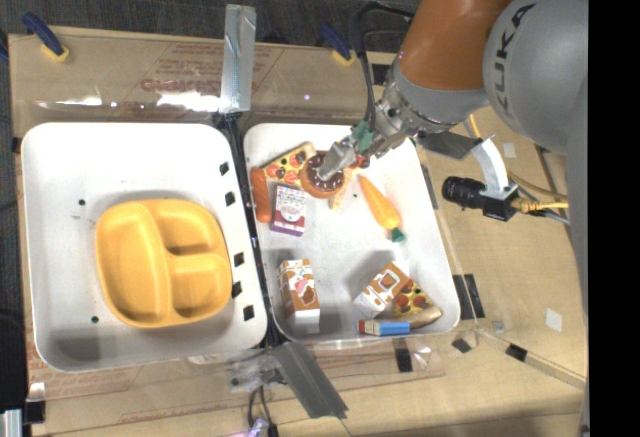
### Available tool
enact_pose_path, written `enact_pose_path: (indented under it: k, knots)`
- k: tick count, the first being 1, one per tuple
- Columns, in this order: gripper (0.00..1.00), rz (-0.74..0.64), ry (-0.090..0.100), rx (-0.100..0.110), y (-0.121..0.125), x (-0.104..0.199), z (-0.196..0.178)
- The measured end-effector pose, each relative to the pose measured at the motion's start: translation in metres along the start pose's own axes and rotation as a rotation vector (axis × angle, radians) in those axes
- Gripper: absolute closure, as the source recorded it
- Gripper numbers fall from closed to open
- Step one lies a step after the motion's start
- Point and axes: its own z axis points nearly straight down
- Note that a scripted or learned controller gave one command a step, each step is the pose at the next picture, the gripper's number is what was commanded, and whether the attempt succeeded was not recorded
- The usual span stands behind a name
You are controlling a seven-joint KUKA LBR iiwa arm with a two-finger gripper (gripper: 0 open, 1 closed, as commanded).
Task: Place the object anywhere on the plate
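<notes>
Cardboard-lined counter (520, 385) under a fixed overhead camera carries two shallow white bins side by side. At left, the left bin (50, 155) holds a yellow sectioned plate (163, 262), the target, lying flat with its compartments bare. At right, the right bin (425, 255) is crowded with toy food: a chocolate doughnut (322, 176), a pizza slice (285, 165) and a small purple-labelled carton (290, 209) near its far-left corner, a carrot (380, 204) lying lengthwise toward the camera, a milk carton (299, 289), and a second pizza slice (410, 301) at the near edge. The gripper (345, 157) hangs low over the doughnut, apparently touching it, but whether it is closed on the toy cannot be told from this angle. Judged from this layout, the doughnut is the likely pick; the plate lies well to the left of the gripper, across the divider between the bins.
</notes>
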Motion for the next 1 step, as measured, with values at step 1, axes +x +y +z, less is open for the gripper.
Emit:
enact_pose_path:
  k: [1]
  knots:
    - [1.00, 0.118, -0.001, -0.001, -0.0964, 0.0077, 0.0086]
